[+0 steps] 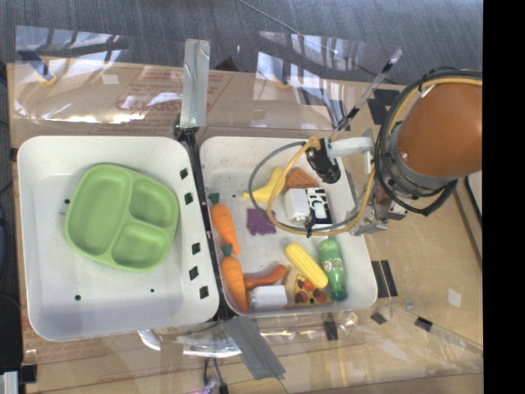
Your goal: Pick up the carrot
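The bench (98, 97) spreads under everything, brown and covered in glinting clear film. On it sit the two white bins side by side. The left bin (49, 286) carries a green divided plate (123, 216) with three compartments, lying a little toward the bin's upper left. The right bin (221, 150) is the crowded one.

The arm (435, 134) leans in from the right, its orange band bulging above the wrist, cables looping down and over the right bin. Its gripper (305, 208), a white and black block, hangs low over the middle of that bin. From where I stand I cannot tell whether its fingers are apart or together; the body and cables hide them.

Just beside the gripper, toward the bin's upper middle, lies a yellow banana (269, 189), with an orange wedge-shaped piece (300, 177) touching it. Left of the gripper there is a small purple bunch of grapes (261, 222).

The carrot (225, 228) lies along the right bin's left wall, tip pointing down, well apart from the gripper. Below it, near the bin's lower left corner, rests a second carrot (234, 281), similar orange.

Along the bottom sit a yellow corn cob (305, 264), a green bottle (332, 267) just to its right, a reddish sausage-like piece (264, 278), a small white block (269, 297) and a pizza slice (309, 290).
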Motion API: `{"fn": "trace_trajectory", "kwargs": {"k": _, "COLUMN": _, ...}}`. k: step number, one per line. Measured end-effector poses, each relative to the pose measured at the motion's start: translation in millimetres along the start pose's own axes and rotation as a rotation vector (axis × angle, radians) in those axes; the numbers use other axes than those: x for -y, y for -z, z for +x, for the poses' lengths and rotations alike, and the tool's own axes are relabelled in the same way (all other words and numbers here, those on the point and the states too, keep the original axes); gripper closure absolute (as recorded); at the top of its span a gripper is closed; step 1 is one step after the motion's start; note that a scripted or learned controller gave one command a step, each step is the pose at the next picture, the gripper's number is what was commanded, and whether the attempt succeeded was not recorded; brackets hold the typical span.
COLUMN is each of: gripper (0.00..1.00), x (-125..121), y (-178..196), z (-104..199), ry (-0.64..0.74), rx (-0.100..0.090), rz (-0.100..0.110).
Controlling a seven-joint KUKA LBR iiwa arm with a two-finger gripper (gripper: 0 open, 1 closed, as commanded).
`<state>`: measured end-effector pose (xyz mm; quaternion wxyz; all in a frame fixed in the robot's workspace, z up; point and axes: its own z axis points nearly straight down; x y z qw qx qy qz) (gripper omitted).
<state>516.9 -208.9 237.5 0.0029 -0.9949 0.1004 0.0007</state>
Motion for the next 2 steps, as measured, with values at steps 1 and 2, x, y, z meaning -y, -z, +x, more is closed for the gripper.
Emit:
{"fn": "trace_trajectory", "kwargs": {"k": 1, "gripper": 1.0, "x": 14.2, "y": 89.6, "z": 65.0, "ry": 0.006, "rx": -0.006, "rz": -0.001}}
{"fn": "trace_trajectory", "kwargs": {"k": 2, "gripper": 1.0, "x": 1.4, "y": 16.0, "z": 8.7, "ry": 0.002, "rx": 0.002, "rz": -0.001}}
